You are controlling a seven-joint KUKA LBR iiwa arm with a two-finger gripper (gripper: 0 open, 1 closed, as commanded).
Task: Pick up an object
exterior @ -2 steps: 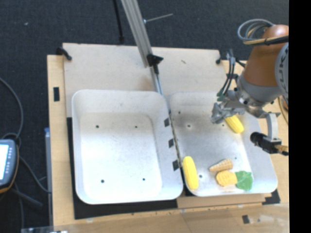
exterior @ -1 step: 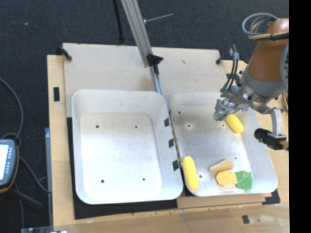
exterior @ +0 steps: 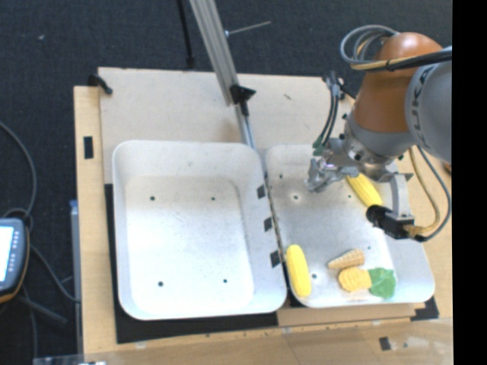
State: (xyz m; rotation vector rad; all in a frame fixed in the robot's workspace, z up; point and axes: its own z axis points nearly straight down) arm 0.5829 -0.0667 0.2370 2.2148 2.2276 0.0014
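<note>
Yellow plastic corn is what I have to choose from, all of it in the right bin [exterior: 300,162]. One corn cob [exterior: 364,189] lies at a slant under the wrist, just beside the gripper [exterior: 319,175] and partly covered by the arm's hardware, which makes it the likeliest target from where the tool sits. I cannot tell whether the fingers are spread or closed: they read as a small grey cluster low over the bin floor near the back wall, and nothing shows between them, so I count nothing as held.

Three more pieces sit toward the front of that bin. A second yellow cob [exterior: 297,270] lies against the left wall, lengthwise along it. Near it, a tan cone-shaped piece [exterior: 346,260] rests just above a short corn piece with a green husk [exterior: 368,280]; those two are close enough that I can't say if they touch. I judge the wall-hugging cob awkward to close on, since one finger would meet the rim.

The grey arm with its orange band [exterior: 388,90] reaches in from the right, cables [exterior: 415,219] looping beside the wrist. The left bin [exterior: 122,173] sits alongside, on the wooden bench [exterior: 167,101]. An aluminium rail [exterior: 217,40] slants in from above, ending between the bins.
</note>
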